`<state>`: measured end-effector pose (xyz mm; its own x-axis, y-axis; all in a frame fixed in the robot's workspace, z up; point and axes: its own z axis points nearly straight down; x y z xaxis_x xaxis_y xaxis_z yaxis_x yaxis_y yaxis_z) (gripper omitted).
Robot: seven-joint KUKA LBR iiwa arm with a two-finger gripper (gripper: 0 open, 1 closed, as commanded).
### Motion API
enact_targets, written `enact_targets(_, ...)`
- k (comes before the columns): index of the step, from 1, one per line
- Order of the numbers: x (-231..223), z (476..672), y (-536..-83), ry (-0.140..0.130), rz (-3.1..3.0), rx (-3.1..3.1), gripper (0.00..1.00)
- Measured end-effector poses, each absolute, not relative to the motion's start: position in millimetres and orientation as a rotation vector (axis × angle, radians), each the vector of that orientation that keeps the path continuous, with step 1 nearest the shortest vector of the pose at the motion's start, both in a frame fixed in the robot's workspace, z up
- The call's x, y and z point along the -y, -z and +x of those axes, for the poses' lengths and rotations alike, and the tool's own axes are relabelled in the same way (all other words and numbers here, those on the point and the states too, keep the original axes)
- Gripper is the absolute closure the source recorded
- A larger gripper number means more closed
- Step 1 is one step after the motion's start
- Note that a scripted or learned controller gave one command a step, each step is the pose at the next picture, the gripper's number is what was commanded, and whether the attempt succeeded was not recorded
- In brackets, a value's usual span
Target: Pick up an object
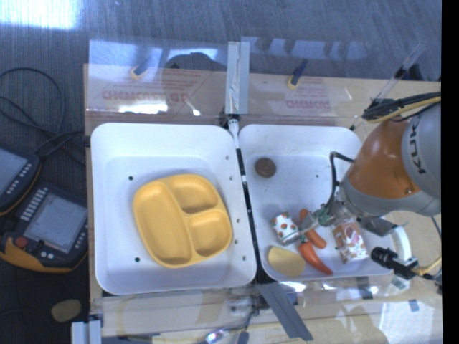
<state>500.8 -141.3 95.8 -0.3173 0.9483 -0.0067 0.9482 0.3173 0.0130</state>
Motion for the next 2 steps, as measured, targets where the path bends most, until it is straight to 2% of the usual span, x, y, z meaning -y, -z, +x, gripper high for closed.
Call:
enact_targets(1,104.7,568.7,-89.1,-0.007,2.077,-2.342,1.00)
enact_targets(2,19.0,503.0,-228.1,0.005,2.056,-2.377,1.00)
